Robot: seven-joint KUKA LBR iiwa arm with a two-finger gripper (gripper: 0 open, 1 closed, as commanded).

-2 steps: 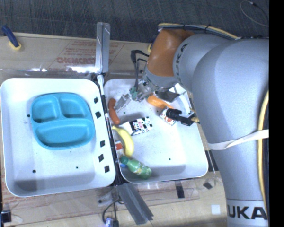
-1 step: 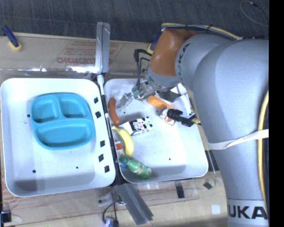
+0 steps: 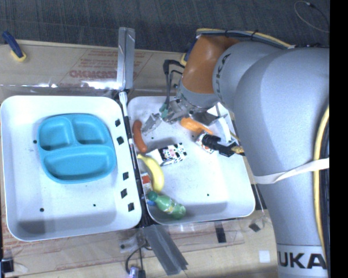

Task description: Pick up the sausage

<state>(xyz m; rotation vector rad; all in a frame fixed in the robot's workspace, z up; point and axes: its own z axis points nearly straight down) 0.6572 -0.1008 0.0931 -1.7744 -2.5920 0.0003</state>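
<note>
Camera view: one sausage (image 3: 138,135), one banana (image 3: 153,171), gripper (image 3: 158,118) state unclear.

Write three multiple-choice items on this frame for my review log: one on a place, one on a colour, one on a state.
1. Where is the sausage?
A. Right bin, by its left wall
B. On the plate
C. Outside both bins

2. What colour is the divided plate?
A. Red
B. Blue
C. Yellow

3. Is the sausage lifted?
A. Yes, high above the bin
B. No, it lies on the bin floor
C. It sits in the left bin

Key: A, it lies along the right bin's left wall above the banana; B, the plate is blue; B, the tool is beside it, not around it.
</note>
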